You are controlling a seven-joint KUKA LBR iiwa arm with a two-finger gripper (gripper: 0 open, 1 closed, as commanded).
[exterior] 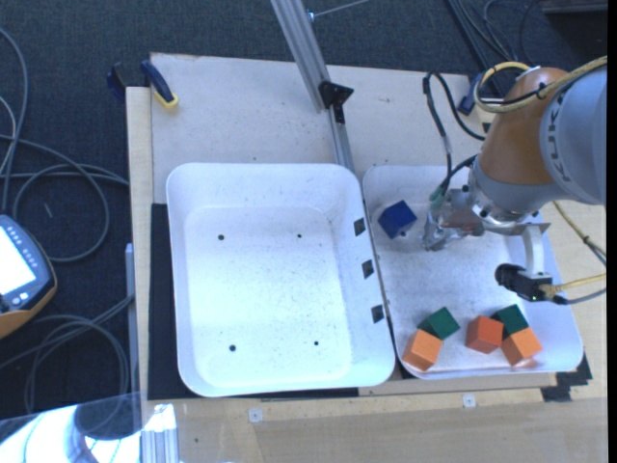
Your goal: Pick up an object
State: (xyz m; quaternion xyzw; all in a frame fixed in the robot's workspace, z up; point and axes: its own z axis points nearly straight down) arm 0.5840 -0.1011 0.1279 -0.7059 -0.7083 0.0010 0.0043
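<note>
Seen from above at a slant, the grey KUKA arm (569,133), with its orange band, is shown reaching in from the right over the right-hand white bin (453,278). The gripper (439,234) is lowered toward the bin floor in the upper part of that bin, just beside a blue cube (396,218), which lies to its left near the bin's upper left corner. Nothing is seen between the gripper and the bin floor, and whether it is spread or closed cannot be told from this angle.

Along the near edge of the same bin, five blocks are gathered: an orange cube (421,348) with a green cube (442,322) touching it from behind, then a red-orange cube (485,334), a second green block (509,316) and another orange cube (522,345) close together at the right. All five are well apart from the gripper.

The left-hand white bin (260,278) is pictured beside the right one, the two meeting along a shared rim fitted with small black clips (367,268). A slanted metal rail (304,41) is seen crossing the bench from above, and a yellow-and-blue clamp (159,83) is fixed at the bench's far left corner. Black cables (58,177) are strewn over the dark floor on the left.
</note>
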